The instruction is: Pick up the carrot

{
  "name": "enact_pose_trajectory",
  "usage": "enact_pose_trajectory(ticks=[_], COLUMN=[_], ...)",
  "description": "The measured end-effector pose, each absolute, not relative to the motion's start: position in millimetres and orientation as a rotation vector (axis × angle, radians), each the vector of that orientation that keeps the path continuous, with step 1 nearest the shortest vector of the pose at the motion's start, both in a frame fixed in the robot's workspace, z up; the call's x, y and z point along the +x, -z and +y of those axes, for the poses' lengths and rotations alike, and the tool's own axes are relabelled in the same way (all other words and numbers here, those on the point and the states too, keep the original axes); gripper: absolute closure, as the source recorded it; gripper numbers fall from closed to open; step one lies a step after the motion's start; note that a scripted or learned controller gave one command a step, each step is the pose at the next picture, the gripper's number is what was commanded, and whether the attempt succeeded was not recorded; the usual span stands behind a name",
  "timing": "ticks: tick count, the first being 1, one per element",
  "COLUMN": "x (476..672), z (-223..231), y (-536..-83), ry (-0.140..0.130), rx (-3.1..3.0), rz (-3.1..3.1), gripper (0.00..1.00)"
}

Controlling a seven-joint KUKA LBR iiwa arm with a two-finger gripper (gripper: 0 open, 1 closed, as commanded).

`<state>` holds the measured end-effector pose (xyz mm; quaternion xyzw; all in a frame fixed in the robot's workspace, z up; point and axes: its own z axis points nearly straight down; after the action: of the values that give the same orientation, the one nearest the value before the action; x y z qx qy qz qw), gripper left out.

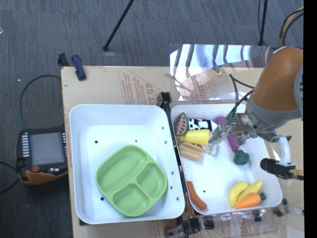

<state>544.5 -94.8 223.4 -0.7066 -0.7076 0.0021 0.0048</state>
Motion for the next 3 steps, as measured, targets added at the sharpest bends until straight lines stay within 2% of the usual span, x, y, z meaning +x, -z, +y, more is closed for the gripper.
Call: enact_pose_trajectory(ticks=[1, 2, 3], x=[483.6, 490.0, 514.3], z=[-156, -105, -79], y=[-152, -84, -86], ry=[-0.013, -0.009, -0.006], rx=[-2.188, -2.366, -2.386], rz=[-2.234, -2.046, -2.028], gripper=[0.0, 0.0, 0.0])
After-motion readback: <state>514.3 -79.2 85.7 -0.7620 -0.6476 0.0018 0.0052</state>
